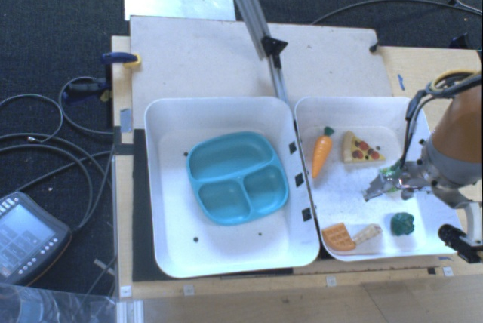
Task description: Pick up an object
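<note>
A blue tray (238,176) sits in the left bin (166,238); in the right bin (343,112) lie carrot (321,152), pizza (361,149), chip (338,237), broccoli (402,223); the claw (376,191) hangs between them, something green at its tip, grip unreadable; the arm is cut off right.

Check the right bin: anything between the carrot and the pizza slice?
No. In the camera view the carrot and the pizza slice lie side by side with bare white floor of the right bin between them, not touching.

On the worktop (226,57), the left bin (162,186) holds a divided tray (238,176), while the right bin (343,109) holds a carrot (321,153), pizza slice (361,149), broccoli (402,223) and drumstick (349,235).
</note>
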